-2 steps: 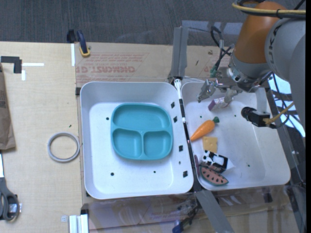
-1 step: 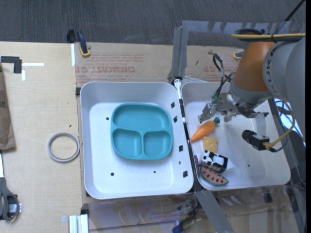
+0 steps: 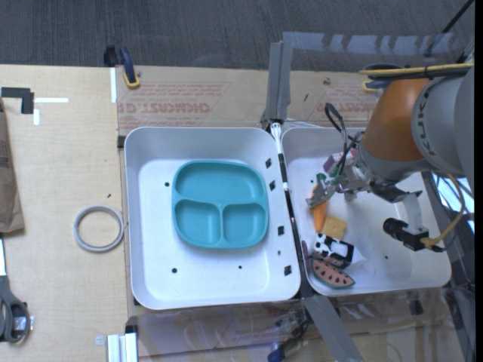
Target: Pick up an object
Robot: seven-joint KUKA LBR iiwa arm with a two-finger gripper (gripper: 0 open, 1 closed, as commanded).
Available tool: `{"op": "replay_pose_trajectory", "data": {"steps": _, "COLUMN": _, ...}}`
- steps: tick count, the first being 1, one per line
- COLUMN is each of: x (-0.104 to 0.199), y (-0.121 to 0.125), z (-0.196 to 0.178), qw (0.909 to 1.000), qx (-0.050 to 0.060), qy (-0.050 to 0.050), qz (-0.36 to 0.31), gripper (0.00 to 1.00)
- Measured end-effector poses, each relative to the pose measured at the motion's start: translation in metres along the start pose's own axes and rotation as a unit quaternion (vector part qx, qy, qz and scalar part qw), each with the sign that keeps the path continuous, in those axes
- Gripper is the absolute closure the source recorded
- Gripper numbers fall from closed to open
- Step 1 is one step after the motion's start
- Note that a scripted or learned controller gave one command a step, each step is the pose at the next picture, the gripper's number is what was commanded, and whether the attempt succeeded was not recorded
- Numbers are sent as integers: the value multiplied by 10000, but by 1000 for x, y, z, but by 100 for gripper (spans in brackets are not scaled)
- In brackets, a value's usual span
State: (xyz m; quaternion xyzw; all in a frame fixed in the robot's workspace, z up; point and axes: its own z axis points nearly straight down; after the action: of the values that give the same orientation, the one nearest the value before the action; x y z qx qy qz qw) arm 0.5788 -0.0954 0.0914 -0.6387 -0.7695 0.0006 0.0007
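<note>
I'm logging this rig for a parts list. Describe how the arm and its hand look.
The arm is a thick, rounded grey body with a glossy orange band just above the wrist. Thin dark cables loop from the wrist toward the hand, a small metallic assembly with grey and dark parts. Blue cabling runs along the arm's right side. I cannot make out any markings.

We count 2 white bins: the left bin (image 3: 143, 225) and the right bin (image 3: 411, 274). In the left lies 1 teal divided plate (image 3: 221, 204). In the right we see 1 watermelon slice (image 3: 332, 274), 1 orange wedge (image 3: 321, 216), 1 black-and-white toy (image 3: 333, 248).
</note>
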Motion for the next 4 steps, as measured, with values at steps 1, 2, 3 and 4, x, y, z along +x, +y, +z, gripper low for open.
{"op": "replay_pose_trajectory", "data": {"steps": 1, "x": 15, "y": -16, "z": -100, "qw": 9984, "qx": -2, "qy": -6, "qz": 557, "gripper": 0}}
{"op": "replay_pose_trajectory", "data": {"steps": 2, "x": 36, "y": 33, "z": -99, "qw": 10000, "qx": 0, "qy": -8, "qz": -46, "gripper": 0}}
{"op": "replay_pose_trajectory", "data": {"steps": 3, "x": 74, "y": 32, "z": -100, "qw": 9998, "qx": 6, "qy": -4, "qz": -205, "gripper": 0}}
{"op": "replay_pose_trajectory", "data": {"steps": 4, "x": 43, "y": -25, "z": -100, "qw": 9997, "qx": 1, "qy": -7, "qz": -227, "gripper": 0}}
